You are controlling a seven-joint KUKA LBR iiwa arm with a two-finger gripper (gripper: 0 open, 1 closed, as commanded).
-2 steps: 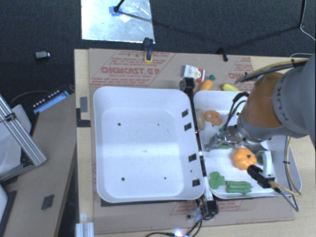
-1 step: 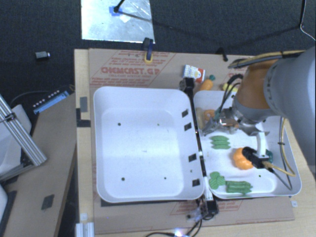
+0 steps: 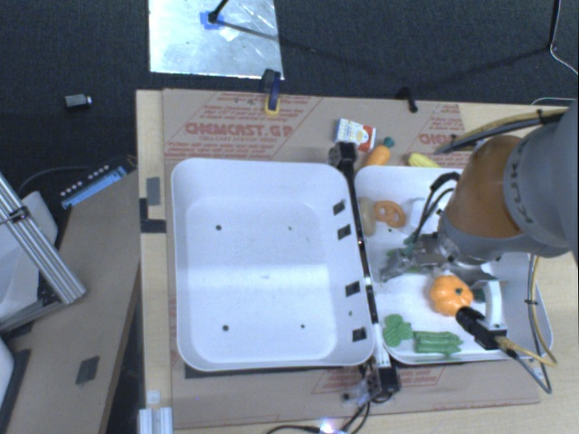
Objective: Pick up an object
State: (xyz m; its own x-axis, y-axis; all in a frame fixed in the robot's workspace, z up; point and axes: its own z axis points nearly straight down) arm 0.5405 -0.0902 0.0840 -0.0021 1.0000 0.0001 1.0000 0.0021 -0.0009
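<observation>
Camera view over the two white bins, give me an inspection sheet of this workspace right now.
Surface: cardboard-covered bench bearing the left white bin and right white bin.
Job's things: right bin holds an orange pumpkin toy, green leafy toy, green pod toy and brown pretzel toy.
Clutter: orange carrot toy and yellow toy behind the bins.
Grippers: gripper low in the right bin.
Cables: black cables across the floor.
Surroundings: dark carpet, silver sheet.

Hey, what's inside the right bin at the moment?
The right bin holds a pretzel, an orange pumpkin and green toys, with the hand low among them. The arm covers the bin's right part, so anything there is hidden.
</observation>
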